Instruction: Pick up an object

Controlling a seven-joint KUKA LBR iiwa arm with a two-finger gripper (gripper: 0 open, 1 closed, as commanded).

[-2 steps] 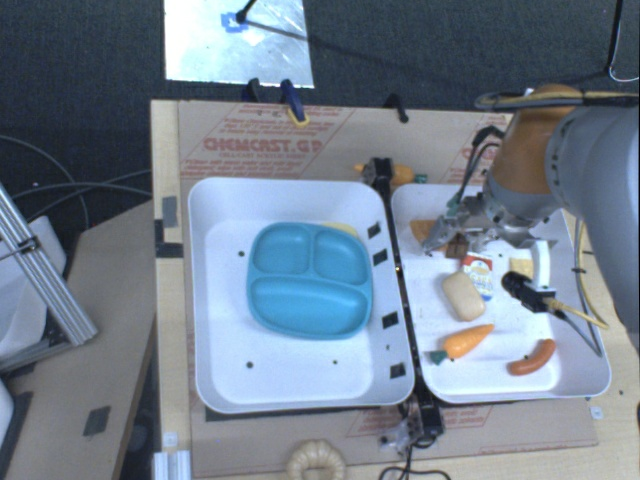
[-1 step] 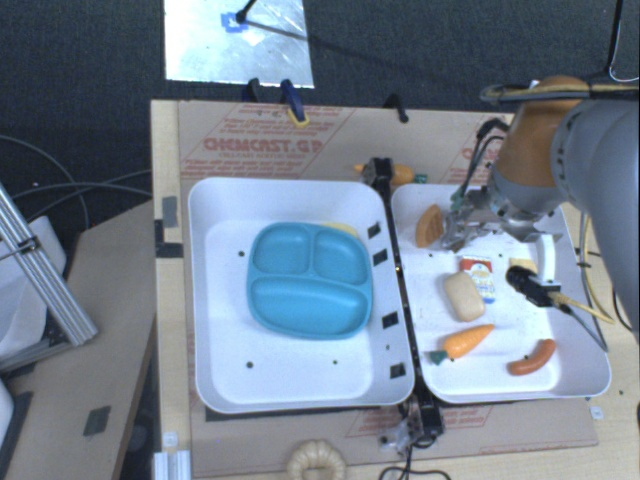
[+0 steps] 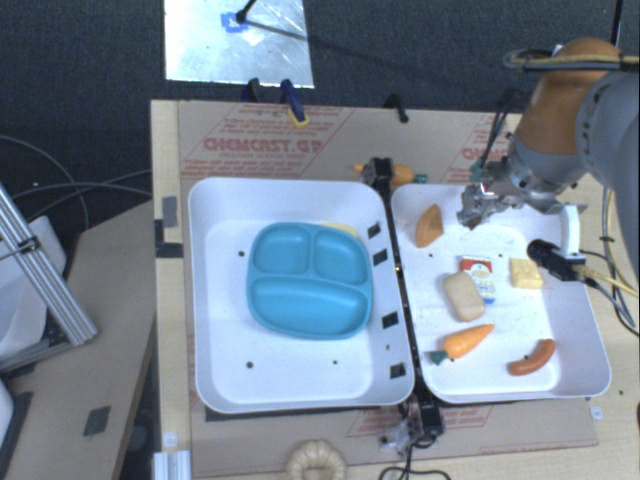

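The right bin [image 3: 580, 338] holds several toy foods: an orange wedge [image 3: 429, 225], a red and white packet [image 3: 477, 270], a beige bread roll [image 3: 463, 296], a yellow cheese block [image 3: 525, 272], a carrot [image 3: 466, 341] and a red sausage [image 3: 531, 358]. My gripper [image 3: 478, 206] hangs over the back of this bin, just right of the orange wedge and apart from it. Nothing shows between its fingers. I cannot make out how far apart they stand.
The left bin [image 3: 225, 363] carries a blue divided plate [image 3: 306, 278] with something yellow peeking behind it. A black clamp and an orange object [image 3: 400, 174] sit behind the bins' divider. The arm [image 3: 570, 108] enters from the right. Cables lie along the right rim.
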